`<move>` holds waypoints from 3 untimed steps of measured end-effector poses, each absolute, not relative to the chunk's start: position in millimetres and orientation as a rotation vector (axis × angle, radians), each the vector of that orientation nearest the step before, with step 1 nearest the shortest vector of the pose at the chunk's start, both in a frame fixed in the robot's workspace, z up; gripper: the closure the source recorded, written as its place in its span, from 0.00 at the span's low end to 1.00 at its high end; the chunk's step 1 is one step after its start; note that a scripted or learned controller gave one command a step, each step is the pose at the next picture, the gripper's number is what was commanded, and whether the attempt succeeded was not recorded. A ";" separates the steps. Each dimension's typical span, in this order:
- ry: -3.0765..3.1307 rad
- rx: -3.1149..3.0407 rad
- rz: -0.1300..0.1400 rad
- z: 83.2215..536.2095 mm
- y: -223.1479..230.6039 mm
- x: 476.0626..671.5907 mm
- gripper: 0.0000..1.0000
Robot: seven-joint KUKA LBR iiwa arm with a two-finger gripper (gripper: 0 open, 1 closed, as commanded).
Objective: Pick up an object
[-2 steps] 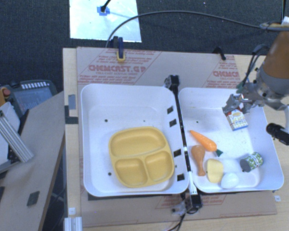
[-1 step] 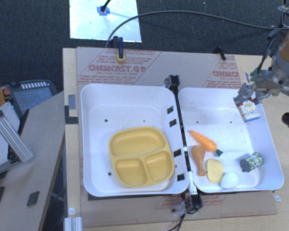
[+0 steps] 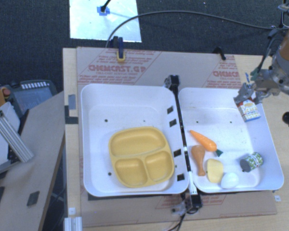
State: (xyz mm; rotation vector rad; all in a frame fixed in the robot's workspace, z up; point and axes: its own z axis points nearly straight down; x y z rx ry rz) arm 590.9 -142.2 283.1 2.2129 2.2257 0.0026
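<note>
Camera view: gripper (image 3: 247, 96) is hovering at the right bin's (image 3: 216, 110) 2 o'clock edge, fingers clamping a small carton (image 3: 251, 111). Keep squeezing, lift straight up; toy carrot (image 3: 204, 141) is sitting mid-bin, well apart.

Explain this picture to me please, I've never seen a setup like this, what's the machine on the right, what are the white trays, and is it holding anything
This is one camera fixed above a bench, looking down at a slant. The machine at the right edge is a robot arm whose gripper is the grasping end. It hangs over the far corner of the right shallow white bin, right at a small red and white carton; I cannot tell whether it holds it. That bin also contains an orange toy carrot, a tan toy drumstick, a pale yellow rounded piece, a white egg-shaped piece and a small green and grey can. The left white bin holds a yellow plastic tray with three compartments. The job is to pick up an object.
</note>
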 end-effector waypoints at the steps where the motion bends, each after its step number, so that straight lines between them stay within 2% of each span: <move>1: 2.229 2.212 0.002 279.5 -98.4 582.2 1.00; 2: 2.231 2.210 0.004 280.5 -47.1 578.3 1.00; 3: 2.231 2.212 0.003 258.8 4.1 573.0 1.00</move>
